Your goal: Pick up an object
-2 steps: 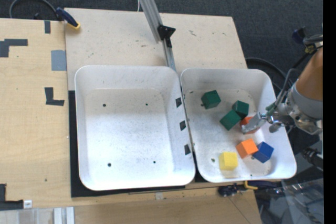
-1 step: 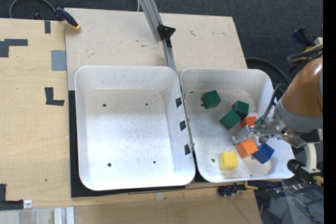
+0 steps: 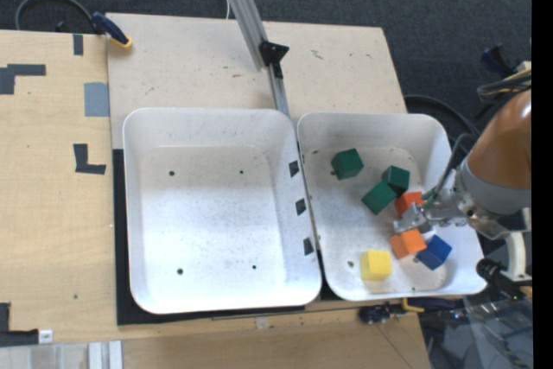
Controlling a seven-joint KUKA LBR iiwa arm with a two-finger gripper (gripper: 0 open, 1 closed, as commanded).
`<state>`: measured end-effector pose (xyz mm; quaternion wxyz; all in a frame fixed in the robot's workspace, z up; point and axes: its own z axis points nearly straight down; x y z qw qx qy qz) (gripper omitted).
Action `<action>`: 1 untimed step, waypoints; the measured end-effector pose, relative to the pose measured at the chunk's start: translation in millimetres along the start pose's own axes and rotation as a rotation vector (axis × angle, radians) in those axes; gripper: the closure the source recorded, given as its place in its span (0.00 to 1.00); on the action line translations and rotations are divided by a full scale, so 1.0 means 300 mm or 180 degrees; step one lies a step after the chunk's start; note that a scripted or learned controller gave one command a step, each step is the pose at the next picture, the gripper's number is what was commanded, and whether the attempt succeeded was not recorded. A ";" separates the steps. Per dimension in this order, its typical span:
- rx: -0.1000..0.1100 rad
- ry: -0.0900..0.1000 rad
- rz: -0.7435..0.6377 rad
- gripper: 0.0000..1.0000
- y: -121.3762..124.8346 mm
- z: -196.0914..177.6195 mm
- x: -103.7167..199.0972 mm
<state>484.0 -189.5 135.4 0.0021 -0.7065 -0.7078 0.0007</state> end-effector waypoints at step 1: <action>-0.0028 -0.0012 0.0001 1.00 0.002 -0.209 -0.004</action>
